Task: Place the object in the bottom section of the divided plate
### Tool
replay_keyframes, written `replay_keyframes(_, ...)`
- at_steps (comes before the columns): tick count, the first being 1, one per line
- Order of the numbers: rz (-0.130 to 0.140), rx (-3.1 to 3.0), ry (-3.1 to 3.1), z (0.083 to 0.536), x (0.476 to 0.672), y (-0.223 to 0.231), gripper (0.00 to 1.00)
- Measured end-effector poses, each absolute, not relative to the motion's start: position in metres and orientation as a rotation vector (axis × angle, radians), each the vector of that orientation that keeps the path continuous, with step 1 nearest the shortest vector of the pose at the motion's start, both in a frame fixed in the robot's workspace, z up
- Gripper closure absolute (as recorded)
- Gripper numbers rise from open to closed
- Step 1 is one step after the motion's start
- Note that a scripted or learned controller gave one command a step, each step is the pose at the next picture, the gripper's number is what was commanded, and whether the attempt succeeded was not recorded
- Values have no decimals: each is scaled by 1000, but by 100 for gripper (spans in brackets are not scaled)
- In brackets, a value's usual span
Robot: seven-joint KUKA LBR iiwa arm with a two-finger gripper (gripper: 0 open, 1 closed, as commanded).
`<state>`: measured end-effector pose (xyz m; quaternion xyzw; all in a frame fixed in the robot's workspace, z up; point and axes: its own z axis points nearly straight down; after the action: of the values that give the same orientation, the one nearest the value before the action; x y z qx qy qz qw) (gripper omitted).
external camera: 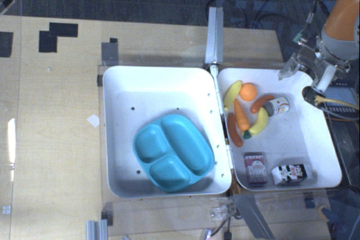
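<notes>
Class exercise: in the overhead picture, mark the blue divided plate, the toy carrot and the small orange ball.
blue divided plate (194,143): camera view, on the floor of its large section.
toy carrot (241,114): camera view, on the middle of its orange body.
small orange ball (248,91): camera view, on its centre.

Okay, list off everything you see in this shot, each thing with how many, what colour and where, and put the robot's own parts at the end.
Bins: two, white, side by side on the bench.
Divided plate: one, blue, in the left bin.
Bananas: two, yellow, right bin's left part.
Orange: one, orange, beside the upper banana.
Carrot: one, orange, between the bananas.
Sausages: two, reddish brown, among the fruit.
Can: one, grey, lying right of the fruit.
Small cartons: two, one purple, one white and black, right bin's near part.
Arm: one, grey and orange, upper right.
Tool: one, grey, over the right bin's far right corner.
</notes>
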<state>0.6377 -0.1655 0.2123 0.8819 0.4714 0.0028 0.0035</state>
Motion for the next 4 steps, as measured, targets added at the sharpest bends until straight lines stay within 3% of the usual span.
replay_keyframes(1,7,2828,1358,246,654,-188,0)
replay_keyframes(2,9,2889,1224,321,653,-174,0)
replay_keyframes(3,9,3031,814,419,666,-174,0)
replay_keyframes(4,6,2995,941,436,660,-172,0)
